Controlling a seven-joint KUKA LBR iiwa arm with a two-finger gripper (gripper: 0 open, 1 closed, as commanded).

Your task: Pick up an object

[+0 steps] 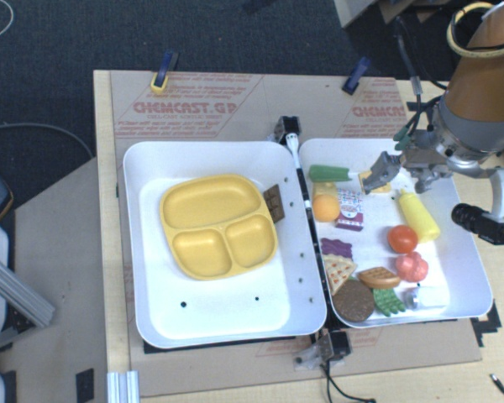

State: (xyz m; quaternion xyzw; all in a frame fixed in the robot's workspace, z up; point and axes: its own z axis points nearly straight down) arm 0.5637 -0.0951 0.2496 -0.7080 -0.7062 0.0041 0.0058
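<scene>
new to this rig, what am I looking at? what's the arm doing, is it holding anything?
One fixed camera looks down at a slant on a bench with two white bins. The grey-and-orange arm reaches in from the right; its gripper hangs over the right bin, near the top. I see nothing between its fingers. That bin holds toy food: a yellow bottle, tomato, orange, waffle, cookie. The left bin holds a yellow divided tray.

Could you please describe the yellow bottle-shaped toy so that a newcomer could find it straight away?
Look in the right-hand white bin, the one crowded with toy food. Near its right side lies the yellow bottle, slanted, just above a red tomato. It is the longest yellow item there, unlike the round orange on the bin's left side.
</scene>
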